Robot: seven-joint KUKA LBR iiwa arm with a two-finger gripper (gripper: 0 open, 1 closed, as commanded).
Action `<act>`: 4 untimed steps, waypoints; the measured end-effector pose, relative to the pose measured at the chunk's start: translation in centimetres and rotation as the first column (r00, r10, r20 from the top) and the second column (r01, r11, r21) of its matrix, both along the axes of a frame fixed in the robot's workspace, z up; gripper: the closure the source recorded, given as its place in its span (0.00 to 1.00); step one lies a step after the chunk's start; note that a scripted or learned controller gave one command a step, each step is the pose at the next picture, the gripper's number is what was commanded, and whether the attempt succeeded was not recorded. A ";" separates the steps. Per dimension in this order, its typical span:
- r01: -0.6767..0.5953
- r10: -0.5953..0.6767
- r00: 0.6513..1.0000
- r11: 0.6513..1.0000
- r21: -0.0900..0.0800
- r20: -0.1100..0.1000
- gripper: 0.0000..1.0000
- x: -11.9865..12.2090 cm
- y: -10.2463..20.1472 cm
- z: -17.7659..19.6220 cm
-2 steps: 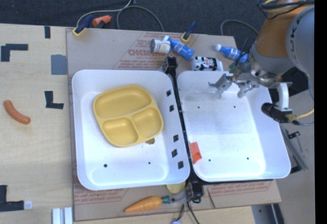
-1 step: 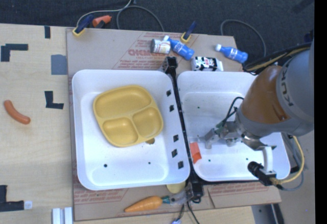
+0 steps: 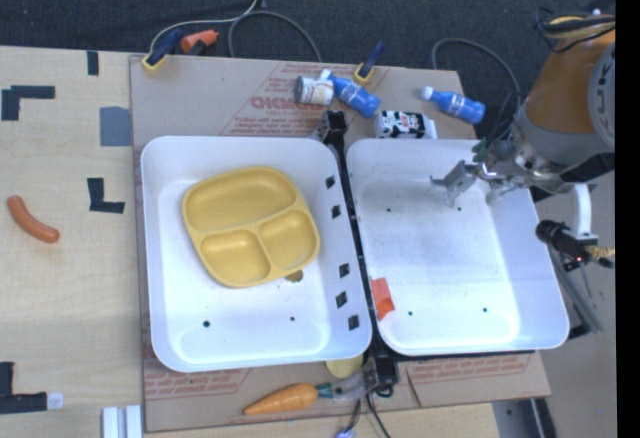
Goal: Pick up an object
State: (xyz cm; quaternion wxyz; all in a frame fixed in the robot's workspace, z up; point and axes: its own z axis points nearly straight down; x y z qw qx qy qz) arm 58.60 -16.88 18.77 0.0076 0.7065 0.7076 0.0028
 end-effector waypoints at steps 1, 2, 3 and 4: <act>-0.002 0.002 1.000 1.000 0.008 -0.019 0.00 0.2 6.5 -7.5; -0.008 0.008 1.000 1.000 0.008 -0.007 0.00 4.1 14.3 0.1; 0.003 -0.003 1.000 1.000 0.004 -0.013 0.00 8.0 7.8 -0.4; -0.003 0.003 1.000 1.000 0.008 -0.021 0.00 0.6 16.8 -0.4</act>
